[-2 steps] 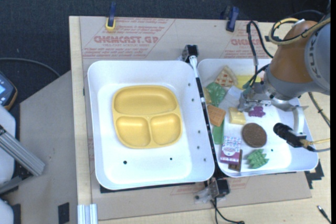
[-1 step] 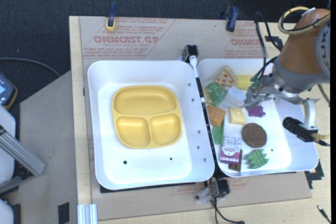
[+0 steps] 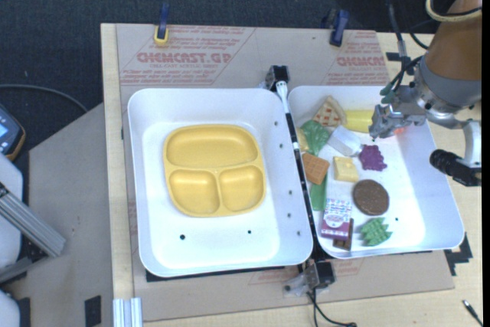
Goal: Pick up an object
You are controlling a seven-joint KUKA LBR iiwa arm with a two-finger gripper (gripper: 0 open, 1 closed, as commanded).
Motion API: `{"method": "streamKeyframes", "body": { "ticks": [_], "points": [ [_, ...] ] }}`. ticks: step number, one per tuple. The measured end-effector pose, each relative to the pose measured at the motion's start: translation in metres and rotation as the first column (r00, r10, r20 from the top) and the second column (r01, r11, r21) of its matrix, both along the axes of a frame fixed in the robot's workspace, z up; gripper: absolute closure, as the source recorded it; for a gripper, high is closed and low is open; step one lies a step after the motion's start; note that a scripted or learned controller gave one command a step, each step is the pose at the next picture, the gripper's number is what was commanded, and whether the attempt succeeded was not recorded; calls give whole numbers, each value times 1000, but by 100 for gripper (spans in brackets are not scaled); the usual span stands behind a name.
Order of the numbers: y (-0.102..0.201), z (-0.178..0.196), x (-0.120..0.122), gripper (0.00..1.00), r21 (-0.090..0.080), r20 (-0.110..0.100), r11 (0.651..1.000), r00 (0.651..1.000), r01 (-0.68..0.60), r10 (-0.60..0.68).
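Gripper (image 3: pixel 380 126) hangs low in the right bin (image 3: pixel 436 226), upper part, arm coming in from the right. Whether it is open or closed: cannot tell, the tip is small and blurred against the bin floor. Nothing visibly held.

Nearest candidates for the pick: purple grapes (image 3: pixel 373 158) just below the tip, yellow block (image 3: pixel 357 119) just to its left, white piece (image 3: pixel 342 142) beside that. All loose in the right bin.

Risks, as judged from here:
- Items are crowded. Closing on one likely nudges a neighbour, or catches two at once.
- Grapes are lumpy and small; a pinch off centre could squirt them sideways.
- White piece on white floor, low and flat; fingers may scrape past it.
- Yellow block lies near the bin's top wall, little room for a finger behind it.

Other things around: waffle wedge (image 3: pixel 330 112) and green leaf (image 3: pixel 313 135) toward the divider; orange cracker (image 3: pixel 314 168), cheese cube (image 3: pixel 345 168), brown cookie (image 3: pixel 370 197), printed packet (image 3: pixel 337 218), small green tree shape (image 3: pixel 374 231) lower down. Left bin (image 3: pixel 145 188) holds a yellow divided tray (image 3: pixel 214 168), well apart from the arm.

In the way: only the neighbours themselves.
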State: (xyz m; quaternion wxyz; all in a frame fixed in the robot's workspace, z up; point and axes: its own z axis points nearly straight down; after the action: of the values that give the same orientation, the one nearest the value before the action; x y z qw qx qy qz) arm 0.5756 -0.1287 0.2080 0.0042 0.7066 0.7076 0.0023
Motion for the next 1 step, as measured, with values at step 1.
{"method": "streamKeyframes", "body": {
  "ticks": [1],
  "points": [
    [0, 18, 1, 100, 1, -4, 1000, 1000, 0, 0]
  ]
}}
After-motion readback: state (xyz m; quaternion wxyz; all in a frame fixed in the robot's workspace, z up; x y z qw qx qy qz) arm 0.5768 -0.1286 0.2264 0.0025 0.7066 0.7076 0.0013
